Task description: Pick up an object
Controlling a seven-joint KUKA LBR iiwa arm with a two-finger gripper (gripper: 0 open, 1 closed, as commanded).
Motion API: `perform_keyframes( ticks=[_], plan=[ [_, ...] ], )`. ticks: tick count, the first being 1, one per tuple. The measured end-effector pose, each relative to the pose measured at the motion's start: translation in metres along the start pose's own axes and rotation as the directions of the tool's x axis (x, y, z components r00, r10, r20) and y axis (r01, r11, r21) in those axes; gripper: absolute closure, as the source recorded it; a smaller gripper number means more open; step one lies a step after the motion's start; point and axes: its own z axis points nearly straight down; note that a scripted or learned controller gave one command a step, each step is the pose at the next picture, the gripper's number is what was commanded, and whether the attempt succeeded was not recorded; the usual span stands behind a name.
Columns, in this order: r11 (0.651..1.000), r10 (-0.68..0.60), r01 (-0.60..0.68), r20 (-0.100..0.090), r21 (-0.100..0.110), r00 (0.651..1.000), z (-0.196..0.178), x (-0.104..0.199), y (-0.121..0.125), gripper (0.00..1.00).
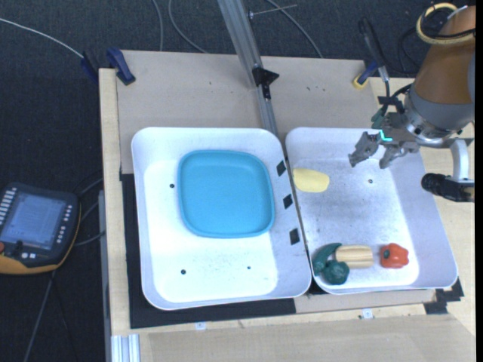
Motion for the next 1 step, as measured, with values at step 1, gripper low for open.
perform_keyframes(
  ticks=[1],
  plan=[
    [1.0, 0.0, 0.0, 0.0, 0.0, 1.0, 0.0001, 0.0, 0.0, 0.0]
  ],
)
